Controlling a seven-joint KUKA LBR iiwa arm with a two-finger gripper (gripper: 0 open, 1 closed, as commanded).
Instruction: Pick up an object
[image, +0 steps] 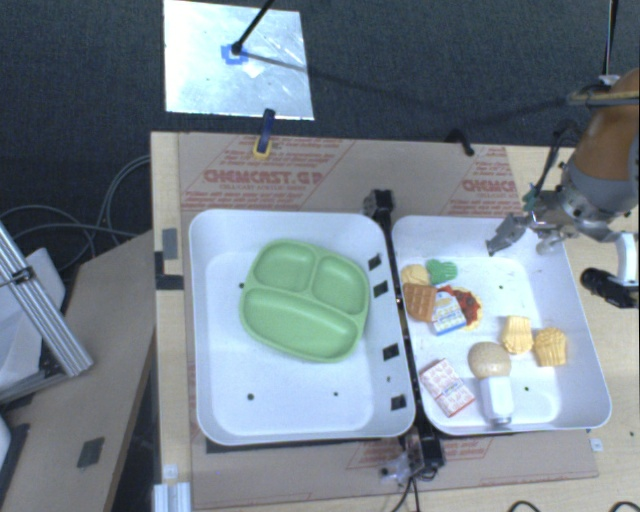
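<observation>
The right bin (575, 320) holds several small things. A green piece (441, 270) and a yellow piece (414, 274) lie near its left wall, with a brown waffle-like piece (420, 301) and a red and blue packet (455, 309) just below them. Two yellow pieces (517, 335) (550, 347) lie to the right. A beige round thing (488, 357), a white cylinder (497, 398) and a red and white packet (446, 387) sit near the front. My gripper (522, 240) hangs over the bin's back right corner, open, with nothing between its fingers and apart from all the things.
The left bin (220, 400) bears a green divided plate (305, 300). A black divider (395, 320) runs between the two bins. A shiny sheet (238, 60) lies behind the bench, and a metal frame (30, 300) stands at the far left.
</observation>
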